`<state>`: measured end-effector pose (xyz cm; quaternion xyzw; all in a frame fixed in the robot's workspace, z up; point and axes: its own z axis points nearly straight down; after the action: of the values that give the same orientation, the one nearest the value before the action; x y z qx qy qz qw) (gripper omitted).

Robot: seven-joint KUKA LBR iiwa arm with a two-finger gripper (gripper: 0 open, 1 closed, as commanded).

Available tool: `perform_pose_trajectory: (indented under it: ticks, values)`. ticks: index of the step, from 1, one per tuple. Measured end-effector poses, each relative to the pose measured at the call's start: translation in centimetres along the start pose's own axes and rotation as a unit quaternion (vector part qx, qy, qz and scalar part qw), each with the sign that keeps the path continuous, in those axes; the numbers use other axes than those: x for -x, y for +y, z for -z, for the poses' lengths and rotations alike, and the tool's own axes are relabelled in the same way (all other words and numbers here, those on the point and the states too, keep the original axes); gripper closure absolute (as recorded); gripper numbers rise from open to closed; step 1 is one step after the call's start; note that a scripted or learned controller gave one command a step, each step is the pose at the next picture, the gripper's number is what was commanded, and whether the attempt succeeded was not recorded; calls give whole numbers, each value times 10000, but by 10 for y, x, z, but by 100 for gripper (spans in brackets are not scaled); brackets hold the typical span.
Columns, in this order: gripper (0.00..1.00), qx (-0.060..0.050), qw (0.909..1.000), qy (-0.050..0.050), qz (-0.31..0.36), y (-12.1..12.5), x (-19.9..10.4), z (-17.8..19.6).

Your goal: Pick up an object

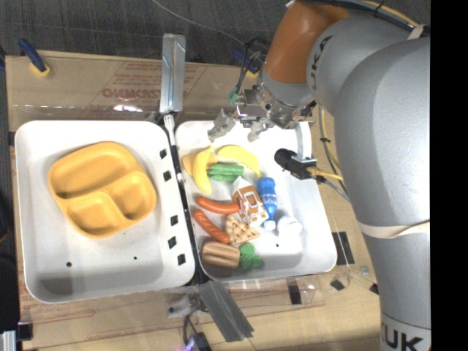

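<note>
The claw is hovering released over the right white bin; it should be descending squarely onto the curved yellow plastic banana.

The arm is big, round and smooth, and it is light grey. Near its end sits a wide orange band, and dark letters run along the grey shell beside the band and again low down near the bottom edge. Thin black and yellow cables hang by its side, one ending in a black plug, and the gripper at the tip is small, grey metal, with little green and dark wires bunched above its fingers.
</note>
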<state>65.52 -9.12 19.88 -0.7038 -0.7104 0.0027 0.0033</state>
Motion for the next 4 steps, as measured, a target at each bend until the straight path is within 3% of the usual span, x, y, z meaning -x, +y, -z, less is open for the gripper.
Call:
perform_pose_trajectory:
  ticks: [1,2,3,4]
  values:
    - [0,4,10000,5,-38,-66,13,-110]
    - [0,13,9989,-3,-478,-17,11,-110]
    - [100,-23,9989,7,-459,-18,11,-103]
    - [0,-24,9989,6,-459,-18,11,-103]
